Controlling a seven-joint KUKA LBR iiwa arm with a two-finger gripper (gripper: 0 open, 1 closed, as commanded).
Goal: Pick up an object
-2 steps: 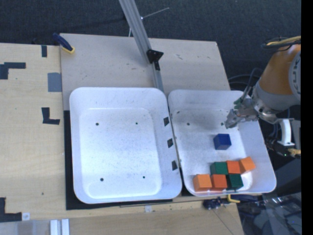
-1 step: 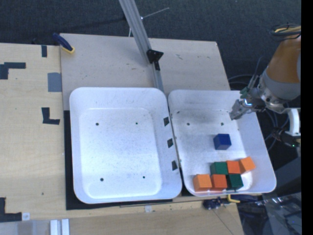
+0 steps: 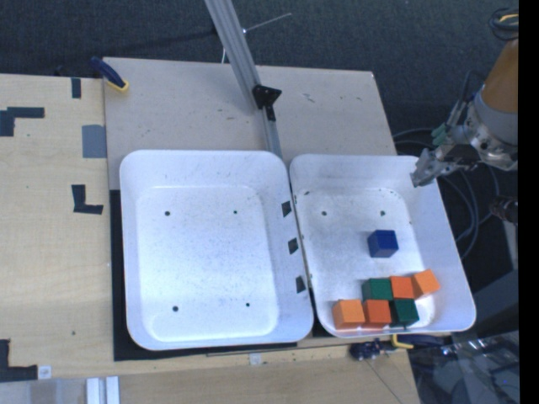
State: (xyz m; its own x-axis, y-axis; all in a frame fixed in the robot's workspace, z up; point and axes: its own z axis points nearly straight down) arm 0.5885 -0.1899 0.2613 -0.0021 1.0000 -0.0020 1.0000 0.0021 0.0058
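Note:
A blue cube (image 3: pixel 382 242) lies alone in the middle of the right bin (image 3: pixel 337 183). Along that bin's front edge sits a cluster of blocks: several orange blocks (image 3: pixel 349 312) and two green blocks (image 3: pixel 378 289). My gripper (image 3: pixel 424 172) hangs at the far right corner of the right bin, above its rim, up and to the right of the blue cube. Nothing shows between its fingers, and their spacing is too small to read.
The left bin (image 3: pixel 143 183) stands beside the right one on the bench. A slanted metal pole (image 3: pixel 236 40) with a black clamp crosses the bench behind the bins. Cables hang off the bench's right side.

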